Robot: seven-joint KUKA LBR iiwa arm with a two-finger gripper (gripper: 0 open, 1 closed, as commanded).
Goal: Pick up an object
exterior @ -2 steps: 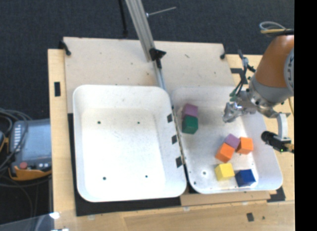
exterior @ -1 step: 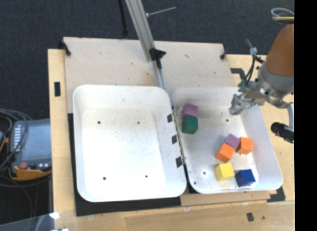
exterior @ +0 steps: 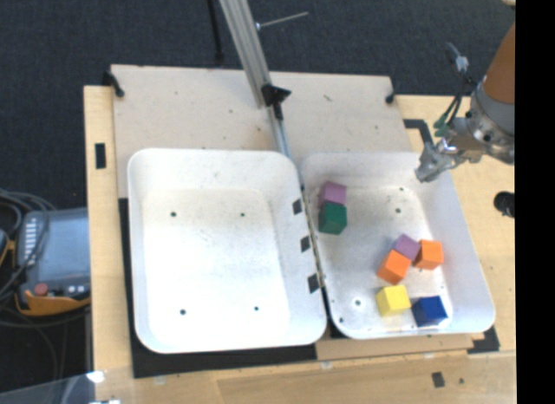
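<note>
- We see the gripper (exterior: pixel 431 166) at the upper right corner of the right bin (exterior: pixel 457 220), hanging over the bin's rim; we cannot tell how it is set, and nothing shows in its grasp.
- In the right bin, near its left wall, we find a pink cube (exterior: pixel 333 192) with a green cube (exterior: pixel 332 218) touching it just below.
- Towards the bin's right side we see a purple cube (exterior: pixel 406 245), an orange cube (exterior: pixel 395 266) and a second orange cube (exterior: pixel 429 255) bunched together.
- At the bin's lower right we note a yellow cube (exterior: pixel 393 299) just beside a blue cube (exterior: pixel 428 310).
- The left bin (exterior: pixel 139 185) lies alongside, its right wall against the right bin's left wall.
</note>
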